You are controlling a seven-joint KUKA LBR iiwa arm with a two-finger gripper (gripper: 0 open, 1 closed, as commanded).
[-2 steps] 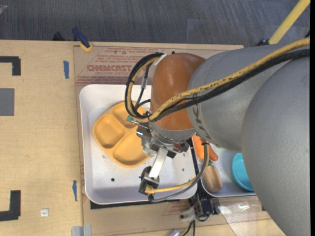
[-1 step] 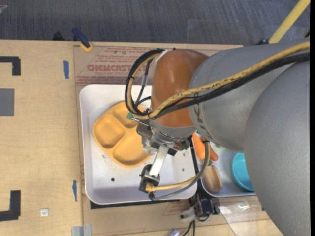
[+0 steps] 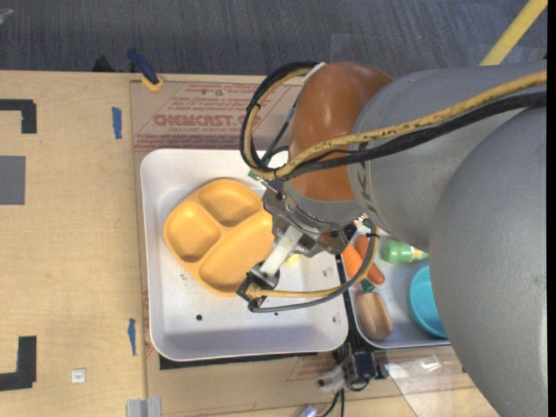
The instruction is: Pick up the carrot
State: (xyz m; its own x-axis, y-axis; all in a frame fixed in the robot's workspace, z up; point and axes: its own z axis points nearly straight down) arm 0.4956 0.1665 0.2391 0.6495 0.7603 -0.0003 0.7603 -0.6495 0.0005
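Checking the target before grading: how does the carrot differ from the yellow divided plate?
The carrot lies in the right bin; the yellow divided plate lies in the left bin. The carrot is slim and orange, the plate broad and yellow with three compartments. The carrot is largely hidden behind the arm, the plate mostly in plain sight. Both rest in white bins.

You see a thick, smooth grey arm (image 3: 473,198) built of rounded shells. Right behind the gripper (image 3: 304,233), a glossy orange band (image 3: 334,115) wraps the wrist. A braided yellow-and-black cable (image 3: 452,110) runs along the grey shell toward the gripper, and thin black cables (image 3: 250,120) loop out beside the band.
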